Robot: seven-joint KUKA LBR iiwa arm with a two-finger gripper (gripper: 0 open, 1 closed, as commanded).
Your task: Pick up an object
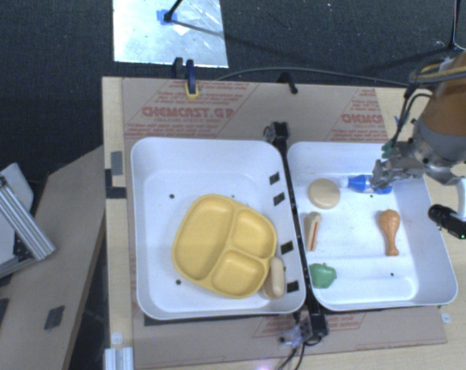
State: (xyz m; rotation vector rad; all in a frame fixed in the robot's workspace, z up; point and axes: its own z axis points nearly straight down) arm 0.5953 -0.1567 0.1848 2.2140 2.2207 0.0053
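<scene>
Down at the near edge, the green toy vegetable (322, 274) sits in the right bin (426, 284), tight against the divider side. Just across the divider, in the left bin (152, 206), a pale bread-roll-shaped piece (275, 277) leans against the yellow divided tray (224, 244), which lies tilted across the middle of that bin.

Moving up the right bin: a hot-dog-like stick (312, 230), tan with an orange stripe, lies lengthwise near the divider. Over to the right of it, well apart, there's the toy chicken drumstick (390, 230), meat end up, bone end toward us. Above the stick, a round beige bun (323, 193) rests flat on the bin floor.

Now the far side of the right bin: a small blue object (362, 183) lies just beside the bun, and the gripper (384, 174) hangs right at its right end, touching or nearly so. Whether the jaws are apart or together, that can't be told from here. The grey arm with its orange band (449, 106) comes in from the right.
</scene>
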